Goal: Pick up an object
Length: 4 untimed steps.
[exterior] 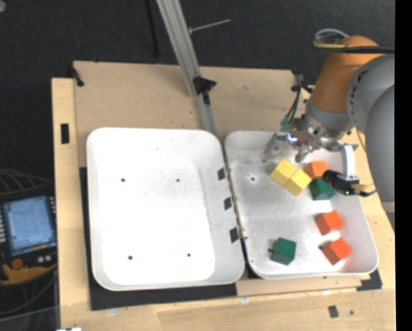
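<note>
Approach step, by the look of it: two-finger gripper [283,145] hovering with fingers apart, holding nothing, just above yellow block pair [291,176] in right white bin [258,254]. Next: lowering, closing.

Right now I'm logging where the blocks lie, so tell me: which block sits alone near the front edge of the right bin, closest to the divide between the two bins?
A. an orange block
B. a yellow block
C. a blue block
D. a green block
D: a green block lies apart from the others near the right bin's front left, while the yellow block sits farther back by the gripper.
</note>
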Tool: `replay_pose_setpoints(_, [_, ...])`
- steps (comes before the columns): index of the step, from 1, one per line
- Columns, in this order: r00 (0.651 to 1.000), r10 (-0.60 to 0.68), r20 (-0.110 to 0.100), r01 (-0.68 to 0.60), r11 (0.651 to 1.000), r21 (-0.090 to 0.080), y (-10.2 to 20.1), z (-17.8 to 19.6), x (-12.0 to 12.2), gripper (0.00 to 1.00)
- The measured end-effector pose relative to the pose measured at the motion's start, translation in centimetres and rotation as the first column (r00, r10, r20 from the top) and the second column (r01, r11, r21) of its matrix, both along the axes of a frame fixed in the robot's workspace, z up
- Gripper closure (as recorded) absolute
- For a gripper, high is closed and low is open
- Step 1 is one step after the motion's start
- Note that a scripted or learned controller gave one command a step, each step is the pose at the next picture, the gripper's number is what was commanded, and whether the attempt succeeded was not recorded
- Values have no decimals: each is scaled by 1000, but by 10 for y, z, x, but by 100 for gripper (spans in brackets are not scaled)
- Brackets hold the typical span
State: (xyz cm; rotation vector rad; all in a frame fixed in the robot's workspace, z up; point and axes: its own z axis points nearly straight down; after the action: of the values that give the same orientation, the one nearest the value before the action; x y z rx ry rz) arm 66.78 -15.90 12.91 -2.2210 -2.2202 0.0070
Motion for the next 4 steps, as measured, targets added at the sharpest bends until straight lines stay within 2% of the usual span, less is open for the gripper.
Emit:
replay_pose_setpoints(1, [1000, -1, 2, 1, 1000, 0, -1, -33, 0, 0])
replay_pose_setpoints(2, [1000, -2, 9, 2, 1000, -1, -2, -19, 2, 100])
replay_pose_setpoints(4, [1000, -2, 11, 2, 1000, 1, -5, 70, 4, 100])
